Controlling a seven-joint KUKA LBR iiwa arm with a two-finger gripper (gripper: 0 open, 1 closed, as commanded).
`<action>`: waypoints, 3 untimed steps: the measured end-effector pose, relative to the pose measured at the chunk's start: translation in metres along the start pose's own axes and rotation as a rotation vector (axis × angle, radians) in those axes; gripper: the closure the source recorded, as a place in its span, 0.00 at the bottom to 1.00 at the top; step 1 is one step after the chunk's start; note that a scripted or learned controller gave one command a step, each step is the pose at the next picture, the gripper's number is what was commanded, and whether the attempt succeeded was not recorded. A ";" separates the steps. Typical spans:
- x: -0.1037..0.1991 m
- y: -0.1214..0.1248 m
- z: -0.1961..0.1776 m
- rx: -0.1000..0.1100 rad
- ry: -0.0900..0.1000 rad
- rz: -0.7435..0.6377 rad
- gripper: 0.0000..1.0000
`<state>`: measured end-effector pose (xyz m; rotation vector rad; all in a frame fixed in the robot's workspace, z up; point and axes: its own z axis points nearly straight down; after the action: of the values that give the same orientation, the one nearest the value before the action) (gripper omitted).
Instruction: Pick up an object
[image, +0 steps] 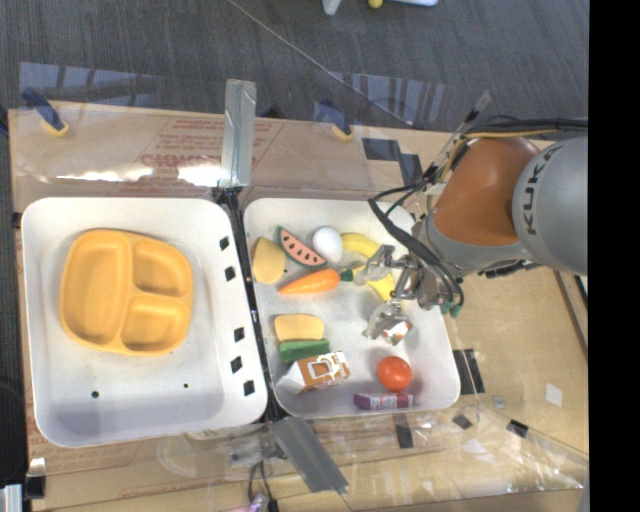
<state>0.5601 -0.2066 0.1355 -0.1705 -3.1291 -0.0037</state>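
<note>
Claw (388, 322) just above tomato (395, 373)

The grey arm (555, 200) bears dark capital letters on its casing at the right of the view; "KU" can be read, the rest running out of sight. The cardboard sheet (190, 150) behind the left bin (40, 300) carries faint reddish print, too blurred to read. The small carton (322, 370) in the right bin (440, 370) has a printed face, also unreadable.
</note>
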 end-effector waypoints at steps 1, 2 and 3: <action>-0.034 0.077 0.043 0.001 -0.010 -0.156 0.00; -0.087 0.110 0.042 0.001 -0.011 -0.112 0.00; -0.092 0.050 0.040 0.005 -0.014 -0.285 0.00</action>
<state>0.6569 -0.1669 0.0950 0.2773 -3.1358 0.0034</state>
